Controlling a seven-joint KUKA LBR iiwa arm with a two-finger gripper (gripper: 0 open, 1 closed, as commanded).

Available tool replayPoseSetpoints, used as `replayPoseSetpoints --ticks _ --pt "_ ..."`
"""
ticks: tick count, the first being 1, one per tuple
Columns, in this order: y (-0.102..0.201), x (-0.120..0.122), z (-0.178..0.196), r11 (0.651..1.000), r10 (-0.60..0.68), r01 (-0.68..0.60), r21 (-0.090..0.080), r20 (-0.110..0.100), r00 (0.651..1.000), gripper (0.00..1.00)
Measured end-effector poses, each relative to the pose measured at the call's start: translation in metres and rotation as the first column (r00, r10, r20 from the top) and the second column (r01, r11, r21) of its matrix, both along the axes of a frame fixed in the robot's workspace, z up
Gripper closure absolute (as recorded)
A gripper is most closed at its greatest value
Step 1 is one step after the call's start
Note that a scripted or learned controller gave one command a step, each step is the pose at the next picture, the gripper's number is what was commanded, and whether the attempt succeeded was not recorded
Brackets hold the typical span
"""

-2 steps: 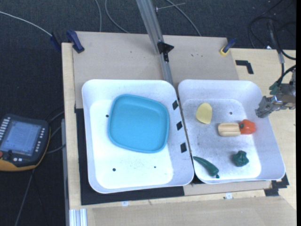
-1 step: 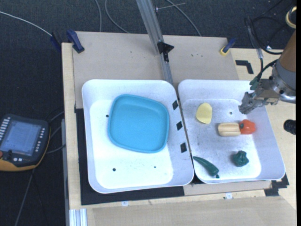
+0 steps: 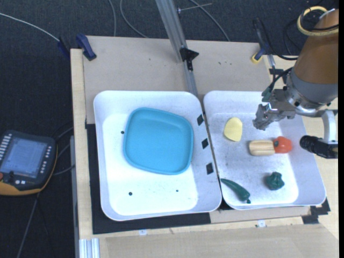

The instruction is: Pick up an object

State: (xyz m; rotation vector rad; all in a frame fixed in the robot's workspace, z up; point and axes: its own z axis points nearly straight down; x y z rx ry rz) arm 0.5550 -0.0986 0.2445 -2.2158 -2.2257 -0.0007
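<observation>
The right bin (image 3: pixel 306 168) holds a pale yellow piece (image 3: pixel 233 129), a tan roll with a red-orange end (image 3: pixel 269 147), a dark green clump (image 3: pixel 274 181) and a green pepper-like piece (image 3: pixel 236 190) at the front rim. My gripper (image 3: pixel 262 120) hangs over the bin's back part, just right of the yellow piece and above the tan roll. Nothing shows between its fingers. From this angle the finger gap is not readable.
The left bin (image 3: pixel 107 160) holds a blue square plate (image 3: pixel 159 140). A metal post (image 3: pixel 173 20) rises behind the bins. A handheld pendant (image 3: pixel 24 163) lies off the bench at the left. Cables run across the dark floor.
</observation>
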Motion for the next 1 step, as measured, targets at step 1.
replayPoseSetpoints --ticks 1 --pt "0.0616 0.0107 0.0013 1.0 0.001 -0.001 0.0 0.001 1.0 1.0"
